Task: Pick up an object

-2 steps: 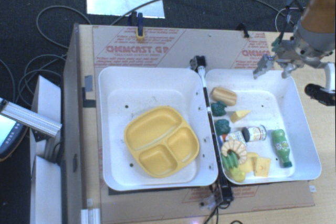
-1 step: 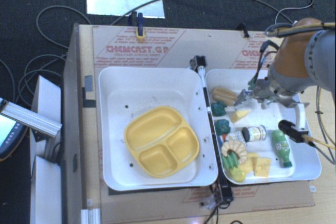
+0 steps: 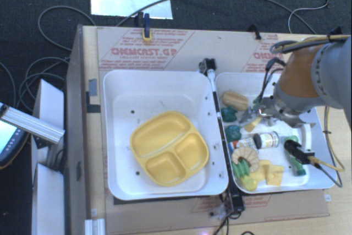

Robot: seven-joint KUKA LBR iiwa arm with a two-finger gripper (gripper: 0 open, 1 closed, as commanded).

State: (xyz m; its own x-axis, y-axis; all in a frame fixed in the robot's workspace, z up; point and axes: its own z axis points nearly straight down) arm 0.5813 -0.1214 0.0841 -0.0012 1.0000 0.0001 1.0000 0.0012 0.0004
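The right bin (image 3: 242, 80) holds several small items. A tan block (image 3: 235, 100) lies at its far left, with two teal pieces (image 3: 228, 114) (image 3: 233, 132) below it. Nearer the front are a small white bottle (image 3: 265, 140) on its side, a ridged beige and green piece (image 3: 245, 158) and yellow cheese-like pieces (image 3: 273, 172). My gripper (image 3: 254, 116) is low inside this bin, between the tan block and the bottle, just right of the upper teal piece. A small yellowish piece (image 3: 251, 124) sits right under its tip; whether it is held is unclear.
The left bin (image 3: 159, 77) holds a yellow divided plate (image 3: 169, 147). A green item (image 3: 300, 168) lies at the right bin's front right. The divider rim (image 3: 219, 118) between the bins runs close to the left of my gripper. The arm (image 3: 308, 77) covers the right bin's far right.
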